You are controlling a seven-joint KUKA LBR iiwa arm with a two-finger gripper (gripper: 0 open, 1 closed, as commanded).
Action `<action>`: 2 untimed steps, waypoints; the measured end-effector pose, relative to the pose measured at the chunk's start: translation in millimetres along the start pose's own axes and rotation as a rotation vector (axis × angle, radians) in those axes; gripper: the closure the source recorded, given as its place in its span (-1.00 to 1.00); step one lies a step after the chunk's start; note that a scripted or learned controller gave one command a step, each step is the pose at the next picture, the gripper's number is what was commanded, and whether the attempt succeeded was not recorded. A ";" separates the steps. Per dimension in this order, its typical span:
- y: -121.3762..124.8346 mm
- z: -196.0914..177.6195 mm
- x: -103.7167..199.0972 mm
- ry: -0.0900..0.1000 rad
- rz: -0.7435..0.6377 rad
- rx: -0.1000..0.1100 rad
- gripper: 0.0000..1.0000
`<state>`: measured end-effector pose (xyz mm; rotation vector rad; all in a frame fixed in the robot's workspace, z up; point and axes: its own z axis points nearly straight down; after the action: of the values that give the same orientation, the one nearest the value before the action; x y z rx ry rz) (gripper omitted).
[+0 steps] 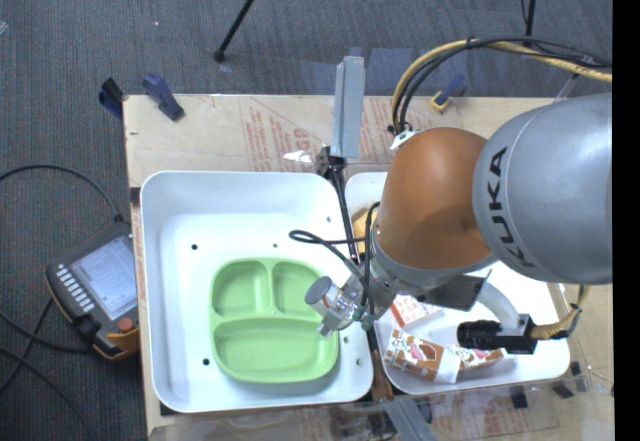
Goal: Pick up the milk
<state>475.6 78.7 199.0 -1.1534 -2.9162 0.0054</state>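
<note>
Currently tool point(343, 309) w/ nothing gripped, over green tray point(262, 349).

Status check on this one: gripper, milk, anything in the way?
Gripper over green tray, left bin; nothing seen held. Milk carton lying in right bin. Arm overhangs it.

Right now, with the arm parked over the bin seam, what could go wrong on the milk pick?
1. The end effector sits over the green divided tray in the left bin, while the milk carton lies on its side in the right bin; closing here would likely miss.
2. The arm's orange band hides much of the right bin, so a collision with unseen items is possible.
3. A black cable loops near the end effector and might snag.
</note>
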 end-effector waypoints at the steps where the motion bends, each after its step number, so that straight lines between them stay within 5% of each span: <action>1: -0.9 -6.5 -1.6 0.004 0.004 0.005 1.00; 2: 14.0 3.6 13.7 0.002 0.198 0.003 1.00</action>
<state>475.1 98.3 195.4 -1.4351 -2.7855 0.0095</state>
